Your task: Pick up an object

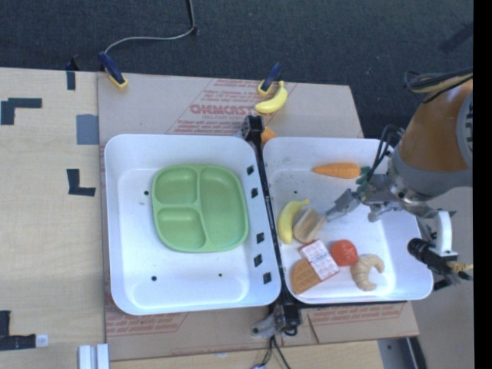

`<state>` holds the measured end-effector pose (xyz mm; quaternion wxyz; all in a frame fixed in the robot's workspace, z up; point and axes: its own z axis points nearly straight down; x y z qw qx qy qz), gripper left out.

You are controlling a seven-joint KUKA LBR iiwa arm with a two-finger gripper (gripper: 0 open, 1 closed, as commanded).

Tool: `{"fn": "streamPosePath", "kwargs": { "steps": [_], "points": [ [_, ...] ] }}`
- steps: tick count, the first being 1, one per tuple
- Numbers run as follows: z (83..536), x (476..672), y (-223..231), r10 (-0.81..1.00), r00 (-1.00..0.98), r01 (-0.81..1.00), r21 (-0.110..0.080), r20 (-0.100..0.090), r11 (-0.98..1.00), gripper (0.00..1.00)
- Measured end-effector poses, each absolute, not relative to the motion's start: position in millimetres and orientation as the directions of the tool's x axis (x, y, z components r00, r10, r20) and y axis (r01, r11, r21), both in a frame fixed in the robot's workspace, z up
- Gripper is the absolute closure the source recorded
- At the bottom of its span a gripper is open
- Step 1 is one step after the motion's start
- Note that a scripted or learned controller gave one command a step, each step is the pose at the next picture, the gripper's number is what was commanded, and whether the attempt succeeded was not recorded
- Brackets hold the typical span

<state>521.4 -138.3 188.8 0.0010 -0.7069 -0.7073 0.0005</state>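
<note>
— Camera view, nearest edge first: what did we see in the right shallow white bin [400, 290]?

— We saw a tan croissant [367, 271], a red tomato [344, 251], a waffle-like biscuit with a red-and-white packet [315, 264]; beyond them a yellow banana [290, 218] touching a bread piece [309, 224], then an orange carrot [337, 171].

— And the two-finger gripper [344, 204]?

— It hung just right of the bread; whether spread or pinching, we could not tell. The left bin [123, 206] held a green divided plate [200, 208].

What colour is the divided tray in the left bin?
Light green. The divided tray lies flat in the left bin, seen clearly in the camera view.
</note>
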Motion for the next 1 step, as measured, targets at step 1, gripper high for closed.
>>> {"fn": "streamPosePath", "kwargs": {
  "steps": [1],
  "points": [
    [94.5,552.8,-103.7,1.0,0.002,1.0,0.003,-0.005,-0.002,0.0]
  ]
}}
